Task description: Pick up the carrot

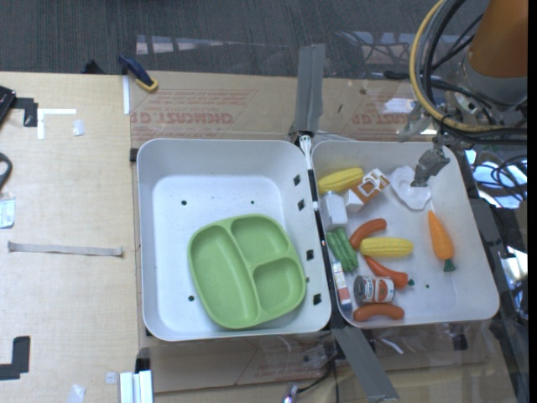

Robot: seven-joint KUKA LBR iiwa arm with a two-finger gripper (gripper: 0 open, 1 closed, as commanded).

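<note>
In the camera view, your gripper (430,168) hangs over the upper part of the right bin (482,305), above a flat white item (409,193) whose kind you cannot make out. Whether the gripper is spread or pressed together cannot be told at this slant, and nothing shows pinched in it.

The carrot (440,237) lies at about 6 o'clock from the gripper, near it but apart from it, on bare bin floor close to the right wall. Its long axis runs roughly 12 to 6, tipped slightly towards 5, with the green stub at the lower end. It is smooth, orange, tapered, likely moulded plastic, so judge it slick and prone to roll; you would do best to close across the narrow width, not along the length.

To the carrot's 9 o'clock sits a knobbly yellow corn cob (386,246), well apart. Further left are red sausages, one of them (367,232) just above the cob, and a small tin can (374,290).

The left bin (159,225) holds a glossy green divided plate (247,269).
</note>
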